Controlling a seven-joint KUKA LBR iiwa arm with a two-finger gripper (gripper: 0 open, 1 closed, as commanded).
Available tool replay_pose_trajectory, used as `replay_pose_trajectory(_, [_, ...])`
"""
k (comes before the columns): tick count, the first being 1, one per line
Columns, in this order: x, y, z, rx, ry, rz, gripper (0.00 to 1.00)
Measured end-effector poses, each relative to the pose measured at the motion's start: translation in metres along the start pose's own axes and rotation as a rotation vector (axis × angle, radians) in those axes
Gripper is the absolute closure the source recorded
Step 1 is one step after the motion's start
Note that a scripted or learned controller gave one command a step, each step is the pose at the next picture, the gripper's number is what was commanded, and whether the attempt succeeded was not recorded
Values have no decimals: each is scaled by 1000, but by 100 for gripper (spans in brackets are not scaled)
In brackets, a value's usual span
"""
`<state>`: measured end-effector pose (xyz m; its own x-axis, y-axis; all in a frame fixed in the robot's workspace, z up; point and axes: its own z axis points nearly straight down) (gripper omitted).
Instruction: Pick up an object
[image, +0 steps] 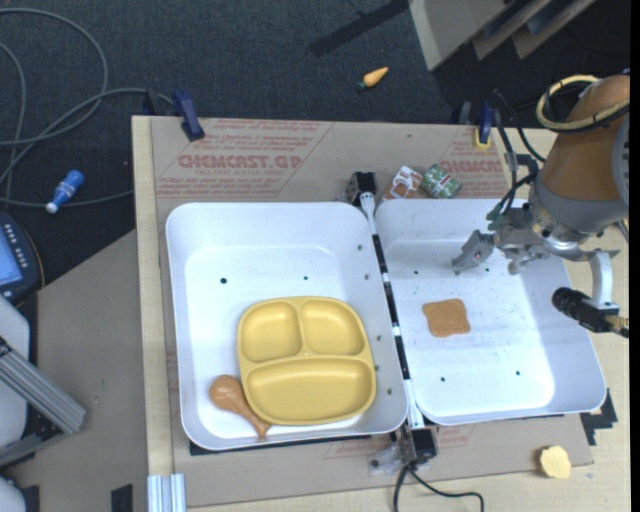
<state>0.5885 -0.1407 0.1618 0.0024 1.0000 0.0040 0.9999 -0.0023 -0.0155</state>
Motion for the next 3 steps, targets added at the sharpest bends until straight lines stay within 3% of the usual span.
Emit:
replay_pose_trajectory(1, [43, -27, 83, -8, -1, -5, 0])
replay_pose_trajectory(2, [40, -24, 67, -18, -4, -1, 100])
replay_pose_trajectory(3, [100, -23, -28, -26, -2, -10, 100])
